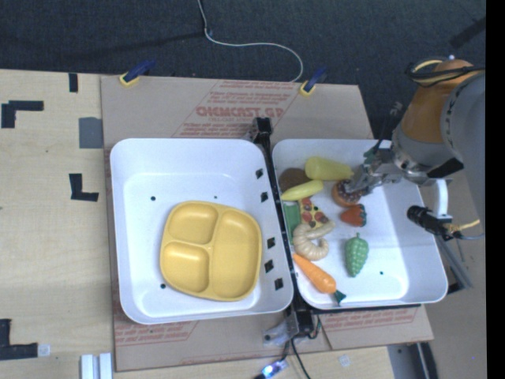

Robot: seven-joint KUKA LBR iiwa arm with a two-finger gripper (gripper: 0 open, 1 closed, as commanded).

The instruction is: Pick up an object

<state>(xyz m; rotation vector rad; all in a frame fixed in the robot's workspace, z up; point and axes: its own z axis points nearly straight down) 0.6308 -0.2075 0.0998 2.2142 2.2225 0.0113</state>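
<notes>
Near edge of right bin (418, 290): I see 1 carrot (314, 273); green grape bunch (356, 254) just right of it; left bin (126, 212) holds 1 yellow divided plate (211, 249); farther in, gripper (361, 181) sits over a reddish toy (346, 194); opening of its pincer I cannot tell.

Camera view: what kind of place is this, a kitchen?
Probably a robot test bench, not a kitchen: a robot arm reaches over two white bins, one bearing toy food like a carrot, on taped cardboard.
</notes>
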